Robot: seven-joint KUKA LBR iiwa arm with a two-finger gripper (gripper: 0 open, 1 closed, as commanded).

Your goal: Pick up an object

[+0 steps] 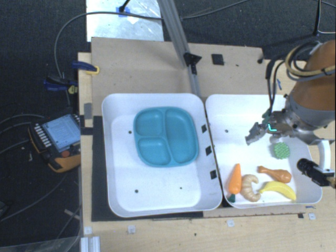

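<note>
My gripper hangs over the middle of the right bin, its dark fingers pointing left with nothing seen between them. Just right of it lies a green round object. Along the bin's front edge lie an orange carrot, a tan curled piece, a yellow banana and a brown drumstick. All of them sit apart from the gripper, below and to its right.
The left bin holds a blue divided plate. A grey pole slants across the bench behind the bins. Cables and a handheld controller lie on the floor at left.
</note>
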